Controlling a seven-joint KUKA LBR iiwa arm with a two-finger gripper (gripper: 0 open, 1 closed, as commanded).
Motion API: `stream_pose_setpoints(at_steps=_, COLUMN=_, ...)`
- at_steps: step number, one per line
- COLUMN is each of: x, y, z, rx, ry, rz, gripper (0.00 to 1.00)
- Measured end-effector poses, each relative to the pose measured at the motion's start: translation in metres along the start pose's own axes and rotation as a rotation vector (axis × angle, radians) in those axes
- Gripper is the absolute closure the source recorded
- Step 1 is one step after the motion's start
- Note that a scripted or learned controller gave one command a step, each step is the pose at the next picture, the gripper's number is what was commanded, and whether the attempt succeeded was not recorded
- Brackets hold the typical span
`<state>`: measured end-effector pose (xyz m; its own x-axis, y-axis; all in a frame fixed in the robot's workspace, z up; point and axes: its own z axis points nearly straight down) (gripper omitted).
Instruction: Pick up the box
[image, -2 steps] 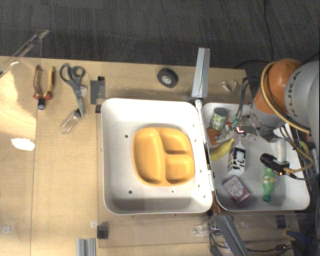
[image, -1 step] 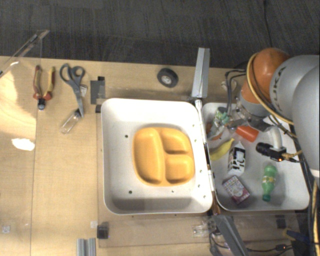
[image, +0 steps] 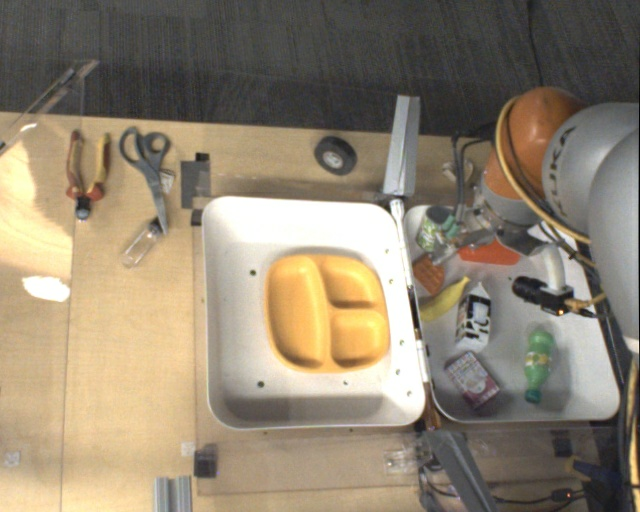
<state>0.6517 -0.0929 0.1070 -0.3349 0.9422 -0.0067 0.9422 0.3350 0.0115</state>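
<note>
The box (image: 471, 378) lies flat at the near edge of the right bin (image: 590, 405), beside a white carton (image: 474, 318) and a green bottle (image: 538, 366). The claw (image: 468, 226) sits at the bin's far left corner, well apart from the box; its opening cannot be told

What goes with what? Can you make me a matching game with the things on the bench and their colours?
Things:
1. sectioned tray
2. bottle
3. scissors
4. box

Colours:
A. purple
B. yellow
C. green
D. grey handles

Pairs: 1-B, 2-C, 3-D, 4-A
</note>
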Motion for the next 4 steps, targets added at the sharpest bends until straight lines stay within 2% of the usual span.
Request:
stream_pose_setpoints(at_steps=1, x=0.048, y=0.038, z=-0.081, rx=0.003, ry=0.005, rz=-0.407, gripper=1.0)
stream_pose_setpoints(at_steps=2, x=0.065, y=-0.027, z=-0.08, rx=0.002, ry=0.005, rz=-0.471, gripper=1.0)
stream_pose_setpoints(at_steps=3, x=0.082, y=-0.02, z=-0.132, rx=0.002, ry=0.004, rz=-0.29, gripper=1.0)
stream_pose_setpoints(at_steps=4, x=0.083, y=-0.017, z=-0.144, rx=-0.006, ry=0.001, rz=-0.294, gripper=1.0)
